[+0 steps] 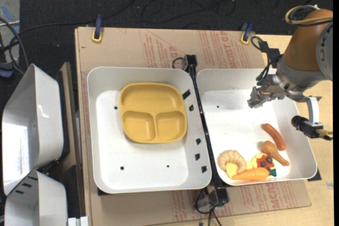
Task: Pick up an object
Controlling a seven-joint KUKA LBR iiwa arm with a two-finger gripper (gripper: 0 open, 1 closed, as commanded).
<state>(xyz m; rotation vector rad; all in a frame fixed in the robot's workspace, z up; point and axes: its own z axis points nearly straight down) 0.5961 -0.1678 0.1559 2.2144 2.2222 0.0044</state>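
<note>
While my claw: it hangs over the upper right part of the right bin (233,114), claw (258,100) pointing down at bare white floor; whether the fingers are apart or together I cannot tell from this view.
Things to pick: all are in the lower right corner of that bin, a sausage (273,136), a second brownish sausage (275,153) just below it, a carrot (252,173), a pale croissant-like pastry (231,158), and a small mixed-colour toy (265,162) between them.
Risk, crowding: carrot, pastry and small toy touch each other, so I think a descent there could push them aside or catch two.
Risk, wall: the carrot lies close to the lower rim; a finger may hit it.
Safer choice: the upper sausage, it lies more apart.
Open room: the bin middle and left are bare, good for approach.
Left bin (106,166): holds a yellow divided plate (153,113); the rim between bins is the edge to avoid.
</note>
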